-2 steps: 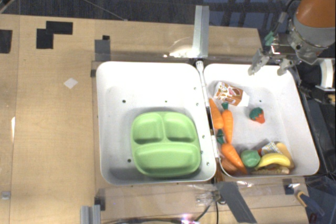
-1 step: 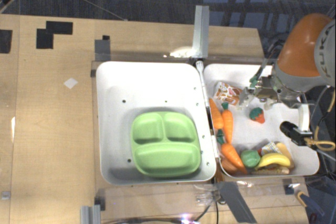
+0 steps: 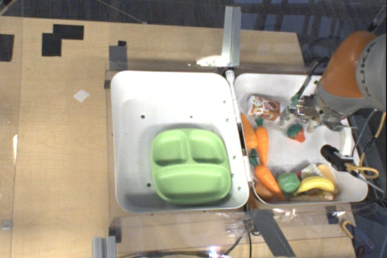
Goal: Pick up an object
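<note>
- Toy (image 3: 295, 132), small, green and red, lies in the right bin (image 3: 338, 83), just under the gripper (image 3: 300, 113).
- Carrots (image 3: 261, 141), a packet (image 3: 264, 108), a banana (image 3: 314, 185) nearby; a green tray (image 3: 190, 163) fills the left bin (image 3: 130, 112).
- Cannot tell the gripper's state.

Desk (image 3: 54, 148) is seen as matt, pale wood w/ faint grain. Bins (image 3: 130, 130) look like smooth white plastic; green tray (image 3: 190, 165) appears glossy plastic.
</note>
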Robot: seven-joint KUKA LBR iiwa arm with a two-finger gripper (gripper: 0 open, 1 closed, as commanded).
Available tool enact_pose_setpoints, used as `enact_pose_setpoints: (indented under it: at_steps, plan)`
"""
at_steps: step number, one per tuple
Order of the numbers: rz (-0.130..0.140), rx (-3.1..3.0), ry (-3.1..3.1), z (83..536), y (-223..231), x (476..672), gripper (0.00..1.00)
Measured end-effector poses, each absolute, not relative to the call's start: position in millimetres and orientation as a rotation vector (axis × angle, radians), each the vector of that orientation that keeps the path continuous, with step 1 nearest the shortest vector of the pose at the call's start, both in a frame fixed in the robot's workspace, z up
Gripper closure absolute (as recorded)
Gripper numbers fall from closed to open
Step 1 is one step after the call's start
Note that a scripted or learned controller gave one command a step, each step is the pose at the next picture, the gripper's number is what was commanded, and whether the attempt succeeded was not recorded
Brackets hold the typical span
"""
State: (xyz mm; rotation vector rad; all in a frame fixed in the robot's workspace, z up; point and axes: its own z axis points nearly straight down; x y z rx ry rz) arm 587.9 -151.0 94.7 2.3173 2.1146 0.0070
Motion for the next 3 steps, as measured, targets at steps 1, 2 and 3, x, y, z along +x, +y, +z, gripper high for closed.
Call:
enact_pose_setpoints:
  at_steps: [1, 2, 3]
  plan:
    - [0.016, 2.275, 2.153, 90.6, -168.5, 585.3, 0.00]
    - [0.016, 2.275, 2.153, 90.6, -168.5, 585.3, 0.00]
    - [0.015, 2.117, 2.302, 91.0, -129.3, 603.9, 0.00]
